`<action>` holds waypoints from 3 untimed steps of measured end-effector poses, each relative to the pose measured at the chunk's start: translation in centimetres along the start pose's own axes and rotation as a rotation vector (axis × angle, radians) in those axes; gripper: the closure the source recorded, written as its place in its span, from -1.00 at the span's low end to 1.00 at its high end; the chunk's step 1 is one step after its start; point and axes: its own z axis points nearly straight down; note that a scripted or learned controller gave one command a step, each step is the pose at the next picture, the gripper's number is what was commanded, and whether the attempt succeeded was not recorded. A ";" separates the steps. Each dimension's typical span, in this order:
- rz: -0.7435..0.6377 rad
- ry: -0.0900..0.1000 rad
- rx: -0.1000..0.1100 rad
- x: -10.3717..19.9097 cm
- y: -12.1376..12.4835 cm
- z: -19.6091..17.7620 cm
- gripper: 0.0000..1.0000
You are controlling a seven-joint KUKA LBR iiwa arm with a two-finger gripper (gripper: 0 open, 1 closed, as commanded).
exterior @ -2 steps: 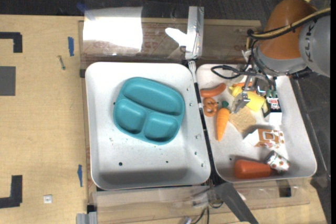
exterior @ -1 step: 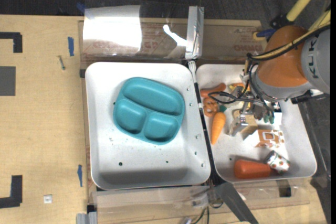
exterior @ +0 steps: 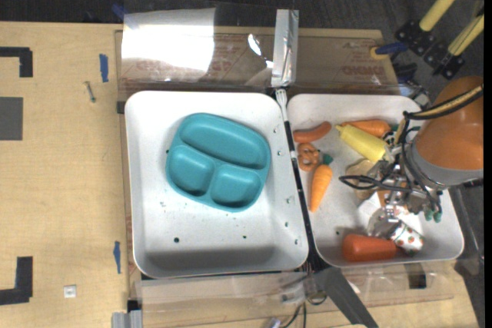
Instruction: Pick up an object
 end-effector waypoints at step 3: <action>-0.204 -0.034 0.004 -1.0 -5.9 -0.4 1.00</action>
